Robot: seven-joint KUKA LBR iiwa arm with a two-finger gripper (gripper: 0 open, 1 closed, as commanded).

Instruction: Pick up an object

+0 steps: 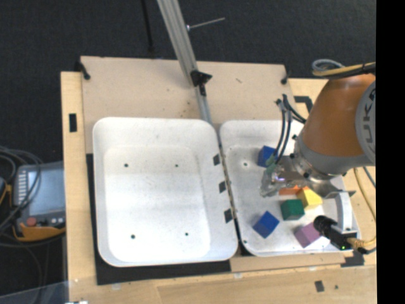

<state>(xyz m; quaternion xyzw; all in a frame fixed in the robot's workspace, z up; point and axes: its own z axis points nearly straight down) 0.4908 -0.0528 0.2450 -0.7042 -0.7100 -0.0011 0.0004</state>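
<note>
Five blocks are scattered in the right bin (pixel 243 138); end effector (pixel 275 181) is parked over them, grip state can't be told.

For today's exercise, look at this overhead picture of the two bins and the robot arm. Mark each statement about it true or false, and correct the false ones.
1. All the coloured blocks lie in the right bin. True.
2. The green block touches the yellow block. True.
3. The purple block lies in the left bin. False: it lies in the right bin, near the front edge.
4. There are two blue blocks, one nearer the front than the other. True.
5. The gripper hangs over the left bin. False: it is over the right bin.
</note>
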